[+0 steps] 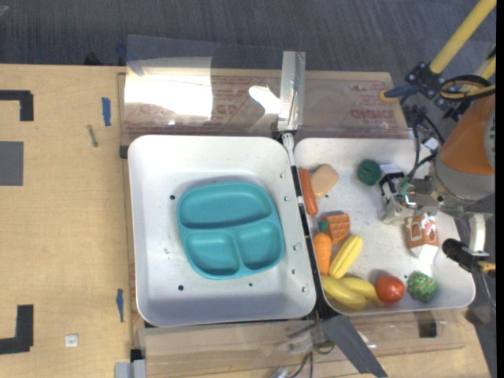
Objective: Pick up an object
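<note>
The gripper (398,199) hangs low over the right bin (370,152) at the frame's right, whether gripping I cannot tell, while the green ball (368,172), carrot (323,252), banana (346,256) and tomato (390,288) all lie unlifted, so the pick looks undone.

One camera here, fixed high above the bench (55,211) and looking down at a slant. It sits far enough back to take in both white bins whole: the left bin (150,172) holds centre frame, the right bin (346,152) sits toward the right edge. The far floor runs across the top, and the arm (471,152) comes in from the right.
</note>
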